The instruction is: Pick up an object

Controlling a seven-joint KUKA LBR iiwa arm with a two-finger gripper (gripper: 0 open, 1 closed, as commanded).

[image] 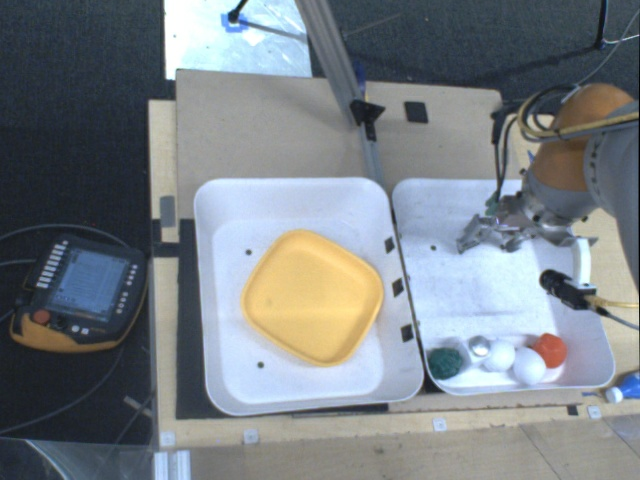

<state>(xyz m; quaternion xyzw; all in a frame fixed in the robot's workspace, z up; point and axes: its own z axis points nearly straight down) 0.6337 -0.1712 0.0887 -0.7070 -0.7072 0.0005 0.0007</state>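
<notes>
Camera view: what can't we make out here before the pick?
- Gripper, camera view: small and seen from above; finger spacing unreadable.
- Small silver object between the green ball and white balls: too small to identify.
- Arm: cut off by the right edge.
- Blue item at the bench corner: cut off by the edge.

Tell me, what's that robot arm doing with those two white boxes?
It's trying to pick something up. The arm reaches in from the right, and its pincer hangs over the upper part of the right bin, above bare floor. The small things lie along that bin's near edge: a green ball, a silver ball, two white balls and an orange ball. A yellow plate lies in the left bin. Nothing is picked up yet.
</notes>
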